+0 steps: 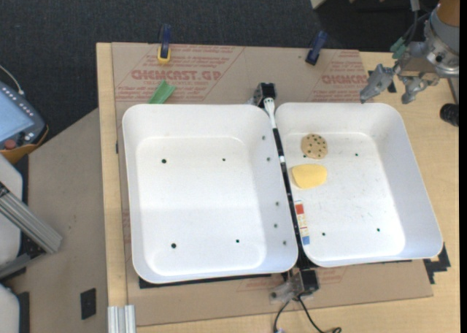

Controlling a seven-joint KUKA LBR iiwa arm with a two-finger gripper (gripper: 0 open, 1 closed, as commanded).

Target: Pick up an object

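A round chocolate-chip cookie (314, 145) lies in the right bin (408, 178), near its left wall. Just below it rests a yellow, lemon-shaped piece (309, 175). My gripper (395, 85) hangs above the bin's far right corner, well away from both objects. Its two grey fingers (375, 82) are spread apart with nothing between them.
The left bin (139, 178) sits beside the right one, with a black divider strip (281, 171) between them. A green strip (162, 92) and a yellow-blue clamp (165, 44) lie on the cardboard behind the left bin. A blue clamp (317, 47) stands at the back centre.
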